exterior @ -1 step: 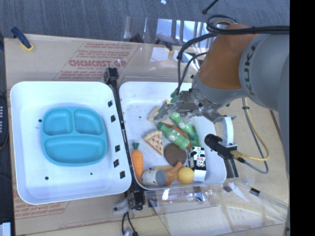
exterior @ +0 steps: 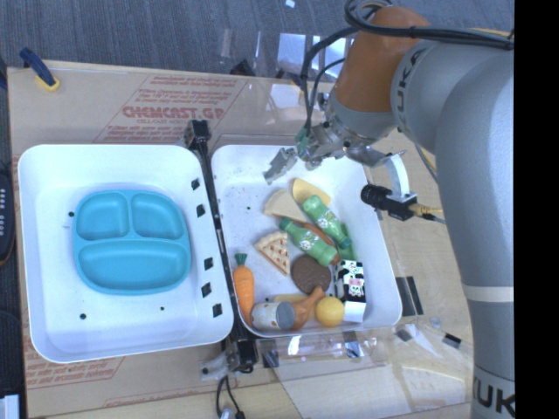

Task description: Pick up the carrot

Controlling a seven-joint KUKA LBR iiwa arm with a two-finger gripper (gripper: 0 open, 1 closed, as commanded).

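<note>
— Carrot (exterior: 244, 290), where does it lie?
— In the right bin (exterior: 229, 201), against its left wall toward the near corner, orange with a green top pointing away from the camera. Nothing grips it.
— And left of that?
— The left bin (exterior: 35, 234) bears a blue divided tray (exterior: 131, 238).
— What sits beside the carrot?
— A waffle wedge (exterior: 275, 251), a brown disc (exterior: 309, 274), green bottles (exterior: 314, 232), a yellow lemon (exterior: 329, 311) and a small cow-print carton (exterior: 351, 282).
— The gripper (exterior: 288, 160)?
— It hangs over the right bin's far edge, well apart from the carrot; its fingers stand spread with nothing between them.
</note>
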